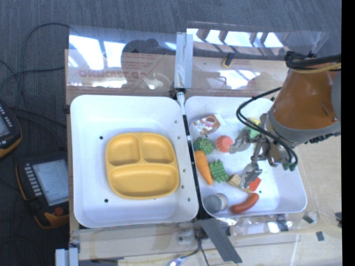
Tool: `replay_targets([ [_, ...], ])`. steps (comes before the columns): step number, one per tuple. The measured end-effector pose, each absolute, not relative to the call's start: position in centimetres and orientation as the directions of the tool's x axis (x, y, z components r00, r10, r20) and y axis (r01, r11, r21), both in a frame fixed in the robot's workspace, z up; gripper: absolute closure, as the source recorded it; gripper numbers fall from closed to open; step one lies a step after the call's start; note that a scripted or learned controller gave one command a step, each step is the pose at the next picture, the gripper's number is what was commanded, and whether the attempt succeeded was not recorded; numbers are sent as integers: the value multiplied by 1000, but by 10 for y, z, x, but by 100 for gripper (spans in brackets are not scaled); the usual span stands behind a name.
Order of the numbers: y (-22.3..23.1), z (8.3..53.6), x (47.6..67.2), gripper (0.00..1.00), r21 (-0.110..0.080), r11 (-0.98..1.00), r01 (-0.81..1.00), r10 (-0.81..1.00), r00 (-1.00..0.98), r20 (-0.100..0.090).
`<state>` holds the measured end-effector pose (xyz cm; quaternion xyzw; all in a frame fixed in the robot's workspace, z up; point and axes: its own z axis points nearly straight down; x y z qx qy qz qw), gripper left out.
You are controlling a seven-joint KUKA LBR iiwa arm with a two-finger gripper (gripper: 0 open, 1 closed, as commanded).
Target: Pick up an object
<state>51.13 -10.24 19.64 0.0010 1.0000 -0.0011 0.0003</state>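
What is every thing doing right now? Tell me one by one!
Yellow plastic divided tray: flat in the left white bin, nothing in it.
Orange toy carrot: lying in the right white bin, by the divider.
Red toy sausage: lying near the front wall.
Silver metal can: on its side.
Two-finger gripper: low over the toys.

Scattered in the right bin (pixel 294 201): orange carrot (pixel 203 167) along the left wall, green broccoli (pixel 204 145) just above it, another green piece (pixel 218 170) beside, red sausage (pixel 244 203) and silver can (pixel 216 202) near the front edge.
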Motion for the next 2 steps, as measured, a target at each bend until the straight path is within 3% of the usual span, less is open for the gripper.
replay_targets([
  [1, -107, 91, 547, 0, -1, 996, 94, 94, -995, -17],
  [2, -103, 90, 609, 0, 0, 975, 221, 221, -975, -10],
])
